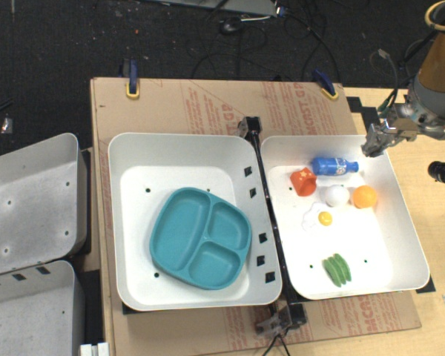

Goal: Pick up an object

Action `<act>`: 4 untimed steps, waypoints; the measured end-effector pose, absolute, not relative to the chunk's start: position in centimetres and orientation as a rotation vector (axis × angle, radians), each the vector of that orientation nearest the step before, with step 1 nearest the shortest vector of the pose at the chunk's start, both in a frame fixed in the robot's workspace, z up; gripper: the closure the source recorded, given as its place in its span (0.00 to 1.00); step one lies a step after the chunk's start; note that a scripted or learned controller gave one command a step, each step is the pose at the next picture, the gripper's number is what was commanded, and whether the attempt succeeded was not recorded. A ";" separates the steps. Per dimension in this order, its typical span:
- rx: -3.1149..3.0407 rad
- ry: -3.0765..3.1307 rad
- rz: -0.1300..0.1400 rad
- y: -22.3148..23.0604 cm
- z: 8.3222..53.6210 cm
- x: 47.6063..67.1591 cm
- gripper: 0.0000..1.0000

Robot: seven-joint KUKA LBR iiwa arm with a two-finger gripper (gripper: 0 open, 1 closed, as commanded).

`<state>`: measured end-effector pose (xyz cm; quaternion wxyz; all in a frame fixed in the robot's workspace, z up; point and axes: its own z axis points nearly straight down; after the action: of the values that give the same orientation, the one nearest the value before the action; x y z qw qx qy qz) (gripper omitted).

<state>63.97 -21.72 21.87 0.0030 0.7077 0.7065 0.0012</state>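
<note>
The right bin [400,221] holds a blue bottle [334,167] lying on its side, a red piece [304,182], a white ball [336,196], an orange ball [364,197], a fried-egg toy [320,218] and a green pea pod [337,269]. My gripper [373,144] hangs at the bin's far right rim, just right of the blue bottle and apart from it. Nothing shows between its fingers.
The left bin [126,199] carries a teal divided tray [201,237]. Both bins rest on a cardboard sheet [185,102] held by clamps [133,80]. Spare white bin lids [30,199] lie at the left. Cables run across the dark floor behind.
</note>
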 end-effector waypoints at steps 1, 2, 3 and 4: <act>2.215 2.219 0.005 -21.7 26.5 64.1 1.00; 2.215 2.231 0.001 -15.5 25.9 62.9 1.00; 2.216 2.231 -0.001 -10.5 24.3 62.0 1.00; 2.217 2.229 -0.002 -5.8 23.7 60.0 1.00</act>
<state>59.97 -5.85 23.73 -0.0010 0.7052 0.7091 -0.0006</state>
